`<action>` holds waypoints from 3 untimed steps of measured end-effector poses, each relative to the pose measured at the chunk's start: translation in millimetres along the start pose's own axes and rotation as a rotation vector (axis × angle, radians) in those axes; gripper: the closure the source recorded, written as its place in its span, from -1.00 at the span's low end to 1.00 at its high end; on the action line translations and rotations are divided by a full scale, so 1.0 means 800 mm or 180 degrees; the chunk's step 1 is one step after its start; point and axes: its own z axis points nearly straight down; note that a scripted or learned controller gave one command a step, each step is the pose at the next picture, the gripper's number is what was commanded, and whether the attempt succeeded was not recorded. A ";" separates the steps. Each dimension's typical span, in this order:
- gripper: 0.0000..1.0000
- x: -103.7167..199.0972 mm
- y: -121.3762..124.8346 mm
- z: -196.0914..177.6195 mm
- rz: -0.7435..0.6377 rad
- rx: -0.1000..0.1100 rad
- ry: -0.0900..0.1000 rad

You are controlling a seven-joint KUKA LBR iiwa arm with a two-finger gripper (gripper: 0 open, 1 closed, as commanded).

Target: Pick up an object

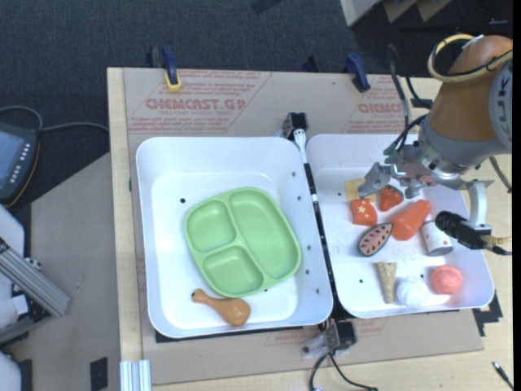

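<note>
My gripper hangs over the back left part of the right bin. Directly under it lies a small red toy, touching or nearly touching it. An orange-red block with a white star lies just to the left, and an orange carrot-like piece just to the right. A brown and pink seeded slice is in front of them. A yellow piece peeks out beside the gripper.
Nearer the front of the right bin lie an ice cream cone, a white lump, a pink ball and a small white cylinder. The left bin holds a green divided plate and a brown drumstick.
</note>
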 end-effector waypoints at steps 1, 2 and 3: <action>-1.00 -0.004 -0.009 0.057 0.0003 0.0003 0.0002; -1.00 -0.003 -0.010 0.114 -0.0001 0.0002 0.0001; 1.00 -0.003 -0.008 0.097 0.0004 -0.0019 -0.0004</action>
